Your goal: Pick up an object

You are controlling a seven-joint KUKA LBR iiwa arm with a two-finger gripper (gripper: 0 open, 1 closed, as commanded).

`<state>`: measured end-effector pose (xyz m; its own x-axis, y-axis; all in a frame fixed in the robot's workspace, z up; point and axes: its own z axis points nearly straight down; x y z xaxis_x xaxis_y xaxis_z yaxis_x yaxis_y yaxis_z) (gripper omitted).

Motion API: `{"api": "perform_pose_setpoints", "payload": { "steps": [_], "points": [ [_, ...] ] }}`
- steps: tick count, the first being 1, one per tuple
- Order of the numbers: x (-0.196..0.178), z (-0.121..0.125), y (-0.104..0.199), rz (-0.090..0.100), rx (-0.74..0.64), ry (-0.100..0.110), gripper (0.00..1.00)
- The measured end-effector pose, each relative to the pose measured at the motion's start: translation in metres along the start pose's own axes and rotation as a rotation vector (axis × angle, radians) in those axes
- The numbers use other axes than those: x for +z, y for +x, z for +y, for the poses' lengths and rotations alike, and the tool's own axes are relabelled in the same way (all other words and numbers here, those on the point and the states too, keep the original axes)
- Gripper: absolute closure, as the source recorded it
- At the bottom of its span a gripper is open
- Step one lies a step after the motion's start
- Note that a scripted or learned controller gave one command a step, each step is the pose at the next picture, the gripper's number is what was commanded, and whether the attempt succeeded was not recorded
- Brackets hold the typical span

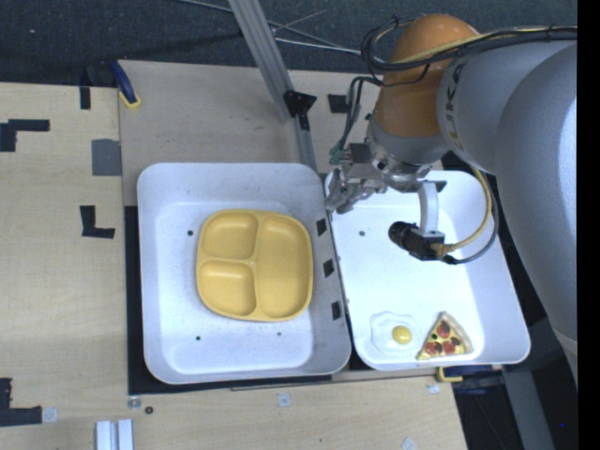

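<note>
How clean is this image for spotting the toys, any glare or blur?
Camera view: even, soft light; mild glare on the white right bin; fried egg pale against it; pizza slice crisp; arm close and slightly soft; end effector shadowed.

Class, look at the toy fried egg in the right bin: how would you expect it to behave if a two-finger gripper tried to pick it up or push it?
The fried egg lies flat and thin, so fingers would probably struggle to get under it. It looks like glossy moulded plastic, likely stiff, light and slippery. Pushed, it should slide rather than roll, perhaps into the pizza slice beside it or the right bin wall.
</note>
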<state>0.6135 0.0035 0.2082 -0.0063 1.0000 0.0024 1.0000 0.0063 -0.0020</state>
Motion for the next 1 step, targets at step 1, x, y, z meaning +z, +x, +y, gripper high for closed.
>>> {"api": "perform_pose_setpoints", "payload": {
  "steps": [1],
  "points": [
    [0.0047, -0.0089, 0.0554, -0.001, -0.001, 0.001, 1.0]
  ]
}}
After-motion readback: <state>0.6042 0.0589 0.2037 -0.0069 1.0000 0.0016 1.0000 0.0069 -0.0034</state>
